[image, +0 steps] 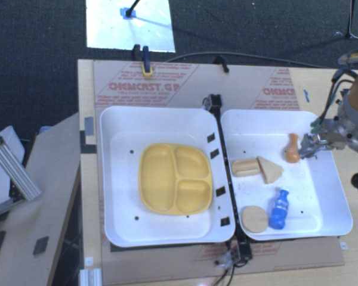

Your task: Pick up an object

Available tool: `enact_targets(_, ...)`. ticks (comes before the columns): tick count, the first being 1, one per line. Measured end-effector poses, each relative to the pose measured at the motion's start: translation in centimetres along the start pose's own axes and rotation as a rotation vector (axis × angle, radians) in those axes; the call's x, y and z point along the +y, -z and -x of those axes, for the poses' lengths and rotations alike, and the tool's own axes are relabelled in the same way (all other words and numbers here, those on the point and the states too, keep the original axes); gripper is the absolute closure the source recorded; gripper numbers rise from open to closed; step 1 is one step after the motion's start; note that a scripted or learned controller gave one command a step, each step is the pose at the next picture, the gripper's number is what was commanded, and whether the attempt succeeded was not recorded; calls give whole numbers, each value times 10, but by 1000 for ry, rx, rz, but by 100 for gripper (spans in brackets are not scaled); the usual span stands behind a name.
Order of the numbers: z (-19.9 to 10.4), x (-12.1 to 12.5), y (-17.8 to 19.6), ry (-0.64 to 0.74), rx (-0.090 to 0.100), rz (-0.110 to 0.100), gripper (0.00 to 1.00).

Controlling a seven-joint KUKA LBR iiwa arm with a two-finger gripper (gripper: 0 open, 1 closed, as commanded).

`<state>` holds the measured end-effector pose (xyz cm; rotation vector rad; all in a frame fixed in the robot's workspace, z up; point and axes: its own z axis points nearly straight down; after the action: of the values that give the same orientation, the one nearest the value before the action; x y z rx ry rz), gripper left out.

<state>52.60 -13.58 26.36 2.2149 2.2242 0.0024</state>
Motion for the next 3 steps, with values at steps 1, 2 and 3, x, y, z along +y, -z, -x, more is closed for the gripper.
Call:
enact_targets(1,-47,9,-14,4,2,-2,100)
enact_targets(2,-106,23,-25,5,2,-2,100)
enact_targets(3,-158,43,-27,5,2,0,100)
